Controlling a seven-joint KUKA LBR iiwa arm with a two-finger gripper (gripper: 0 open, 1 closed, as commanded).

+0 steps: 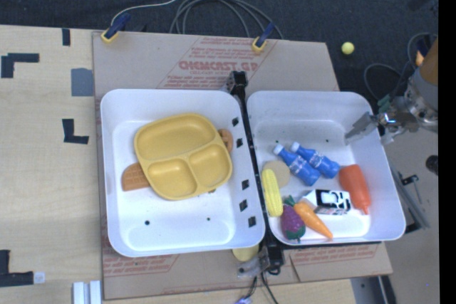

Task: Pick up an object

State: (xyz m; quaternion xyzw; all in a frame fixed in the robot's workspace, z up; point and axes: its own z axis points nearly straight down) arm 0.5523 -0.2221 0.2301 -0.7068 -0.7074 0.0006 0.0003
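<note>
- I see the grey two-finger gripper (372, 123) at the right white bin's (313, 105) right rim; its finger state I cannot tell.
- Blue plastic bottle (306, 161) lies mid-bin, untouched, beside an orange plastic carrot (355, 186).

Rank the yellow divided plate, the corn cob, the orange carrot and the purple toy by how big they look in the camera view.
1. yellow divided plate, clearly largest.
2. corn cob.
3. orange carrot, close to the corn cob in length but thinner, so that order is unsure.
4. purple toy, smallest.
</note>
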